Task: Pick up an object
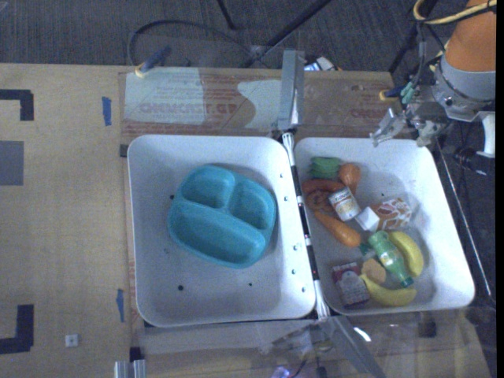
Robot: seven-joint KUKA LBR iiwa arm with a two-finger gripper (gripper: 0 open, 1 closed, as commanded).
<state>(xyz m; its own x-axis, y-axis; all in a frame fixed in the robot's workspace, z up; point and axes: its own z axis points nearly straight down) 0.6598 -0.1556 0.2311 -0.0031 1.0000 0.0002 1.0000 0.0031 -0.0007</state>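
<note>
The claw (pixel 403 130) is observed at the far right corner of the right bin (pixel 453 235), just above its rim, carried by the grey arm with the orange band (pixel 476 34). Nothing is seen between its prongs; whether it is released or clenched cannot be told at this resolution.

All candidate objects are found inside the right bin. Relative to that bin, they are crowded toward its left wall and its near edge: a green vegetable (pixel 324 166) and a small orange piece (pixel 350 175) at the far end, a small jar (pixel 344 205) and a carrot (pixel 337 228) at the middle, a green bottle (pixel 389 257) lying across a banana (pixel 405 270) toward the near edge. Several are touching or overlapping, so a clean grasp is judged difficult.

The left bin (pixel 150 235) is occupied by a blue divided plate (pixel 223 225).

No pick is yet accomplished; a descent into the right bin is judged to be required.
</note>
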